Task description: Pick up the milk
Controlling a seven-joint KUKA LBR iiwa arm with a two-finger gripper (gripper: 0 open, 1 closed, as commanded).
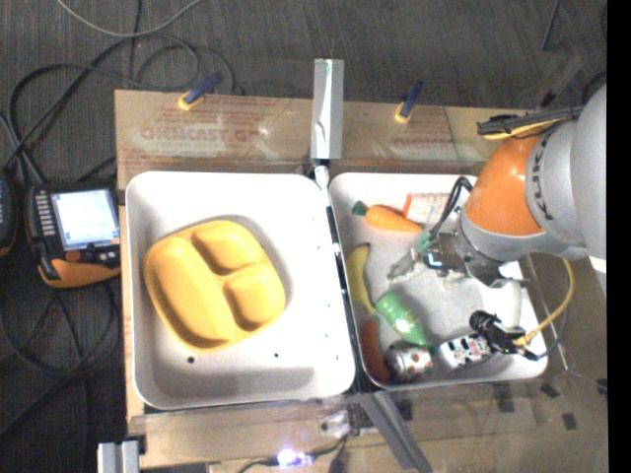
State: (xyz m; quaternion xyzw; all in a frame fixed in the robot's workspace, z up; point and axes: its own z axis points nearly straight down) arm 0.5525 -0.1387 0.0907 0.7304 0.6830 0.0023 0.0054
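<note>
The milk (460, 352) is a small white carton with dark patches, lying on its side near the front edge of the right bin (444, 187). My gripper (418, 263) hangs over the middle of that bin, up and to the left of the milk and apart from it. Its fingers (402, 267) stand open with nothing between them. The grey arm with the orange band (503, 190) reaches in from the right.
In the right bin a green bottle (399, 315) and a can (410, 360) lie left of the milk. A banana (359, 274) lies along the left wall, with a carrot (392, 219) and a red-and-white box (430, 206) at the back. The left bin (168, 190) holds a yellow divided plate (215, 282).
</note>
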